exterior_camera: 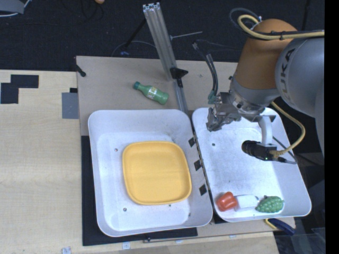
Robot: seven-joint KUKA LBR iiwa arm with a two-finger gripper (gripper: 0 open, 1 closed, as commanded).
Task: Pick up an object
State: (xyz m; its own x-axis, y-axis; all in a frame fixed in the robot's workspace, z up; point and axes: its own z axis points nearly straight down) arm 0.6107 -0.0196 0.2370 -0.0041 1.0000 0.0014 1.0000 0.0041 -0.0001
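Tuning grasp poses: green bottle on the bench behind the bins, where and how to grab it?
Grip the green bottle across its body at the label band, coming straight down from above. It lies on its side on the bench, neck toward the view's left, so the gripper should close across the long axis, probably.

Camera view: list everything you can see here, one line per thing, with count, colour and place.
Bins: two, white, side by side on the bench.
Plate: one, yellow, in the left-hand bin.
Red object: one, near edge of the right-hand bin.
Green bumpy object: one, same bin, right of the red one.
Bottle: one, green, lying on the bench behind the bins.
Arm: one, grey and orange, from the right.
Gripper: one, over the right-hand bin's far corner.
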